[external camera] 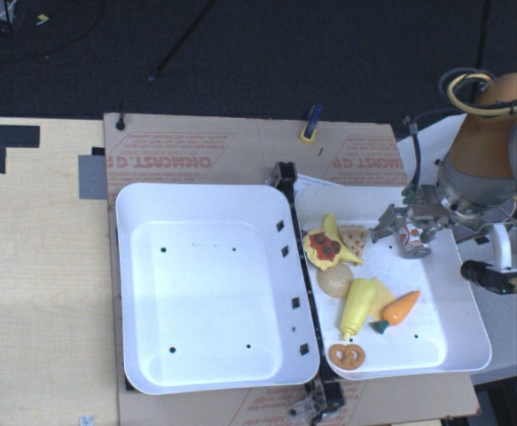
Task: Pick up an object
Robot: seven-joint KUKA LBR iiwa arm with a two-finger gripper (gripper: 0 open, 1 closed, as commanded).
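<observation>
The right bin (453,344) holds several toy foods. My gripper (411,226) hangs over the bin's far right part. Directly beneath it is a small silver and red can (413,241), touching or nearly touching the gripper. Whether the can is gripped is not visible. To the left lie a yellow piece with a red top (324,248), a tan wedge (355,239) and a beige round piece (335,280). Nearer the front are a yellow bottle (357,304), an orange carrot (401,307) and a pretzel (347,356).
The left bin (205,291) stands beside the right one, its black divider clips (295,303) along the shared wall. A blue and yellow clamp (310,124) sits at the cardboard's far edge. The arm's orange band (487,145) and cables rise at the right.
</observation>
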